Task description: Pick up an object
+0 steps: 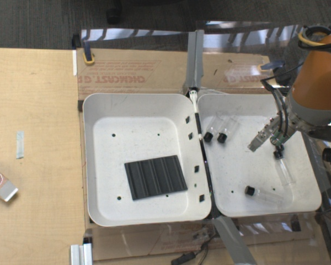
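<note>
The left bin (99,115) holds a black ribbed rectangular pad (155,177) lying flat, front of centre. In the right bin (306,203) lie several clear tubes with black caps: two side by side near the divider (208,137) (221,138), one (277,154) right of centre, one (250,190) near the front. My gripper (267,141) hangs over the right bin's middle, just above and left of the black cap right of centre. It is open, and nothing shows between its fingers.
The grey arm with its orange band (315,81) covers the right bin's far right corner. A metal rail (195,59) runs back from between the bins. On the wooden table at left lie a small packet (1,184) and a thin strip (20,144).
</note>
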You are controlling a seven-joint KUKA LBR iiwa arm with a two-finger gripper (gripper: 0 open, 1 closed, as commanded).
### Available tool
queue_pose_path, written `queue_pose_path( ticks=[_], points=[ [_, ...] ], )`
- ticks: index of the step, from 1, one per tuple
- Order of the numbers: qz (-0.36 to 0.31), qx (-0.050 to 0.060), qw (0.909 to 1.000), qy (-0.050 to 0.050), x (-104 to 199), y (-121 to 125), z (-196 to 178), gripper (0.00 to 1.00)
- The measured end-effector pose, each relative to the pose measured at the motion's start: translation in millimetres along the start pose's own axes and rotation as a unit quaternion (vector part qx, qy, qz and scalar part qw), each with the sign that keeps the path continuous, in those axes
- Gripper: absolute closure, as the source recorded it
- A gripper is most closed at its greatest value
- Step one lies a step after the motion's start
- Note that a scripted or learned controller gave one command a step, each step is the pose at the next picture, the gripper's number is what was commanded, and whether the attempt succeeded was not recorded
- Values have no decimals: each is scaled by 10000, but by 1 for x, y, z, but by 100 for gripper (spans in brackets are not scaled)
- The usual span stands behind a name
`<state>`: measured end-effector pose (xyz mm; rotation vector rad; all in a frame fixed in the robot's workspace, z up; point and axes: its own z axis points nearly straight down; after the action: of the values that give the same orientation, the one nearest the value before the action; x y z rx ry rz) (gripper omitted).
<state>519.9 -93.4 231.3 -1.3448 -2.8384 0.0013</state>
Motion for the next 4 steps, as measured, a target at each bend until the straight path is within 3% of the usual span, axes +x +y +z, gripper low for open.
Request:
queue_pose_path(
  ticks=[1,2,3,4],
  points=[
    [1936,1,9811,-6,-54,-66,-16,100],
    [1516,7,9884,2,22,0,-1,100],
    [3841,5,9233,-9,-6,-34,-32,100],
    [696,-2,9976,-9,-32,-23,-37,100]
  ],
)
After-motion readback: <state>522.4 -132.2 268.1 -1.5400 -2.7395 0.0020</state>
